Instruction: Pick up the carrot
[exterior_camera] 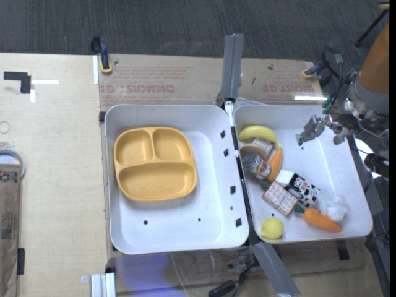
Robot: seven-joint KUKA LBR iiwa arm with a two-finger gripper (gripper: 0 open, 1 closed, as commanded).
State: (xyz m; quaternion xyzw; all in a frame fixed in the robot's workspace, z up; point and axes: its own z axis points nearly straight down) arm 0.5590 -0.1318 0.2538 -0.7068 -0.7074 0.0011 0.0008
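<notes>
Clearance, taken from the carrot (322,220) in my right bin (362,184):
- Touching its left end: checkered box (279,198), cow-print block (304,190).
- Just right: white puff (337,208).
- Left along the front wall: lemon (272,228).
- Above: bare floor, open from overhead.

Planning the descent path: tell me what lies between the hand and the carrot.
In the camera view, the hand hovers above the right bin's upper area; the carrot lies near its lower right. Between them is mostly bare white floor, with the cow-patterned toy just left of that line.
</notes>
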